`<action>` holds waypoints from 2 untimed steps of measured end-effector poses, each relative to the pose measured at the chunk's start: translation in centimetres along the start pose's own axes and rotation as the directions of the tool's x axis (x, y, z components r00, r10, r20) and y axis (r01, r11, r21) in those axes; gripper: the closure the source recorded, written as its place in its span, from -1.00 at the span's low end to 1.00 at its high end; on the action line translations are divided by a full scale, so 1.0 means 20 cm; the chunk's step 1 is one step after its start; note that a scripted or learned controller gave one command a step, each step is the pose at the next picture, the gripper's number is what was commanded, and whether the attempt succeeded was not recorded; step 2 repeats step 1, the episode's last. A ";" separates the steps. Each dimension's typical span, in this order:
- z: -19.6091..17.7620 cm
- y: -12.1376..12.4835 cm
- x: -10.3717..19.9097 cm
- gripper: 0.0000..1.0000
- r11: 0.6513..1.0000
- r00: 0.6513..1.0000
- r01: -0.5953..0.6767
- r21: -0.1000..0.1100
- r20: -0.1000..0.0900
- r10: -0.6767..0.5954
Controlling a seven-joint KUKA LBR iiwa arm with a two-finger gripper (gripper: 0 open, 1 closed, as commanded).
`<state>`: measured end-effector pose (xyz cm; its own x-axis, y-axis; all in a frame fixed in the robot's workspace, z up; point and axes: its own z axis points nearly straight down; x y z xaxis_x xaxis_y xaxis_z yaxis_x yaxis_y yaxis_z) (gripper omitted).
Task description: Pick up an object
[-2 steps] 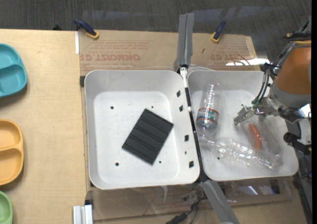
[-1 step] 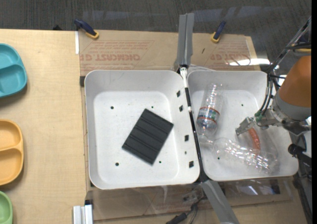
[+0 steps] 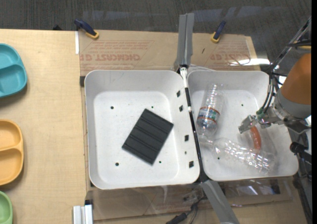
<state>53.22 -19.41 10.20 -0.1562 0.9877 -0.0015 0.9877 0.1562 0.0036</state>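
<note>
Gripper (image 3: 251, 128): low in your right bin (image 3: 233, 77), over an orange item (image 3: 256, 140); grip unclear.
Risk: it might have slipped, clear bottles (image 3: 242, 154) crowding it.

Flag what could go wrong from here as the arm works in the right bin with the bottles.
1. The tool sits low over a small orange item that lies close beside a clear plastic bottle; closing here may pinch or nudge the bottle instead.
2. Both it and the labelled bottle lie on their sides, so a bump could roll them.
3. The orange item looks thin and low, so the tool may slip off it.
</note>
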 end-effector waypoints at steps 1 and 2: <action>-0.37 0.04 0.25 1.00 1.000 1.000 -0.022 0.006 -0.001 0.022; -0.37 0.04 0.25 1.00 1.000 1.000 -0.022 0.006 -0.001 0.022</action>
